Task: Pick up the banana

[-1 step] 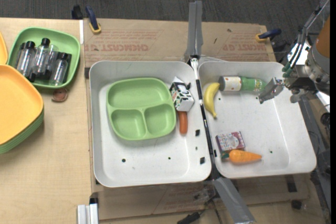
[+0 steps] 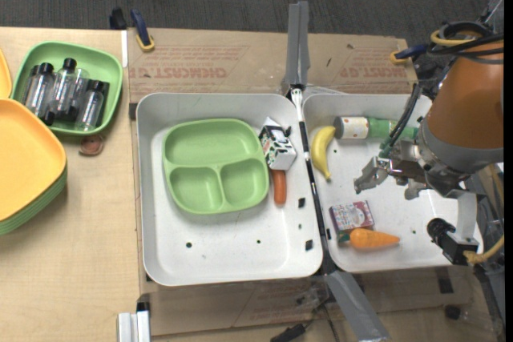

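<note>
Banana (image 2: 321, 150) in right bin (image 2: 417, 256), claw (image 2: 370, 175) near.

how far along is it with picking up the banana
Nothing looks done yet: the banana lies on the right bin's floor near its left wall. In hand: the end effector is above that bin, right of the banana, apart from it. Left: reaching it, gripping, lifting.

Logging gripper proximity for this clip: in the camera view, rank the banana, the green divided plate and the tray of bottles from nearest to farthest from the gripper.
From the gripper:
1. Banana, right bin, by its left wall.
2. Green divided plate, left bin.
3. Tray of bottles, far left on the bench.
</note>
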Action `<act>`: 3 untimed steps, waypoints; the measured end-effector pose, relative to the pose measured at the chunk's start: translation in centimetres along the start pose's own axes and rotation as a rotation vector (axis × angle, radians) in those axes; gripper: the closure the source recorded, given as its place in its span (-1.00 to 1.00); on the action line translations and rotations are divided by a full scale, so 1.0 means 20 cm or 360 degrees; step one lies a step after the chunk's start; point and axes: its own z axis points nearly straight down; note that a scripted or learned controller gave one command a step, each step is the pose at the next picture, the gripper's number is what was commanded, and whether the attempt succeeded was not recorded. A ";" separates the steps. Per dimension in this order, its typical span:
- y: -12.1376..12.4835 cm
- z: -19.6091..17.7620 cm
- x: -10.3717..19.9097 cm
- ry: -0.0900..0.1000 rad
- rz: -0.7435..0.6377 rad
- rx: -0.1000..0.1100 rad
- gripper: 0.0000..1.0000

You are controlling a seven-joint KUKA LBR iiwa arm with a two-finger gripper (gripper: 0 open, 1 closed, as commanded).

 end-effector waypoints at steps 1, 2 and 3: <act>0.07 0.16 0.10 0.0000 0.0142 0.0002 -1.00; 0.01 0.16 -0.10 0.0001 0.0220 0.0000 -1.00; 0.06 0.16 0.02 0.0000 0.0283 -0.0002 -1.00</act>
